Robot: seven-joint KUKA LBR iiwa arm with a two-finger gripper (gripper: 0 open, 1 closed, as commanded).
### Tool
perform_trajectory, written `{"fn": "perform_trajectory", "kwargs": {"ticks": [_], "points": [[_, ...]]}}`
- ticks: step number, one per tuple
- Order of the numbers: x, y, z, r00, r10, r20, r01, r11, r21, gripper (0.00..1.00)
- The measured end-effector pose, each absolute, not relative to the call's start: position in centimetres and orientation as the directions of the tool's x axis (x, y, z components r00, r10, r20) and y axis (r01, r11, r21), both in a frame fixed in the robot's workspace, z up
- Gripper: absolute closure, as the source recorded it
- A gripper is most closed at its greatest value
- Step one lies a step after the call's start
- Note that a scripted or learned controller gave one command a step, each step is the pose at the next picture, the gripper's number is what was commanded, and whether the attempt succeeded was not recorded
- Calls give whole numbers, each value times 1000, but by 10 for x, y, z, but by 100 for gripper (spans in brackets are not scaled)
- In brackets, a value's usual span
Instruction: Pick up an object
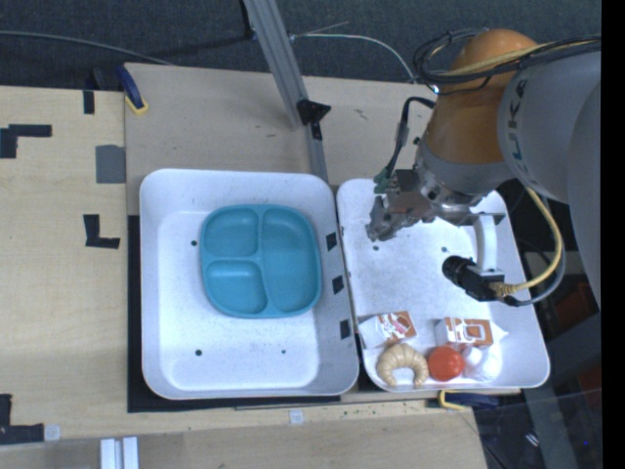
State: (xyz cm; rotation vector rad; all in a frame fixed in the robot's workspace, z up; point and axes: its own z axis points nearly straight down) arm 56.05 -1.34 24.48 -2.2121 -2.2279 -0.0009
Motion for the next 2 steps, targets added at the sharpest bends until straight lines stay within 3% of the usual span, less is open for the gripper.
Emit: {"fn": "perform_trajectory", "kwargs": {"ticks": [2], "points": [[594, 86, 219, -6, 1000, 1, 1000, 6, -2, 100]]}}
